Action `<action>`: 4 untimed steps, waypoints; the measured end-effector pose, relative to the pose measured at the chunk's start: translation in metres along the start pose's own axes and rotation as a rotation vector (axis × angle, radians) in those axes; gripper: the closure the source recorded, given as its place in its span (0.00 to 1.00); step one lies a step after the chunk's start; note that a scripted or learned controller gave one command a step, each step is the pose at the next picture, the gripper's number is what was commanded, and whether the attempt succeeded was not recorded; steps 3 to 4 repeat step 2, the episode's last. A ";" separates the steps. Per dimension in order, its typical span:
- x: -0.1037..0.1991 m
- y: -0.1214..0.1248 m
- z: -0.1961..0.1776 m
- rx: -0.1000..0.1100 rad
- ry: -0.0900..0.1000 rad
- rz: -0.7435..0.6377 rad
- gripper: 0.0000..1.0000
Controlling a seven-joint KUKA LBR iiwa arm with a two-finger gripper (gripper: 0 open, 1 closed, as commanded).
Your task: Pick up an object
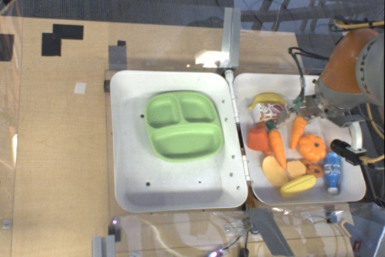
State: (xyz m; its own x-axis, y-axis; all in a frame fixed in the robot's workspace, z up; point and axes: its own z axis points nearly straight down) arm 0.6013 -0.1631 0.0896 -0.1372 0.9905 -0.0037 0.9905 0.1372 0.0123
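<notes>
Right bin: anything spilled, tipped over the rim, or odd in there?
Nothing stands out. The toy food sits heaped inside the right bin: carrots, pumpkin, bananas, blue bottle. The green tray lies flat in the left bin.

A single fixed camera hangs above the bench (54, 129) and looks down at a slant, with the floor showing along the top of the frame. It stands far enough back to take in both white bins whole: the left bin (129, 189) sits near the centre and the right bin (355, 189) near the right side, where the arm (355, 66) reaches in.
</notes>
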 end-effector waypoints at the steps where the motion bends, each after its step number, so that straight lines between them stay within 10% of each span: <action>1: 0.001 0.003 -0.013 -0.007 0.000 -0.005 1.00; 2: 0.072 0.050 -0.167 0.005 0.002 0.025 1.00; 4: 0.072 0.050 -0.167 0.005 0.002 0.025 1.00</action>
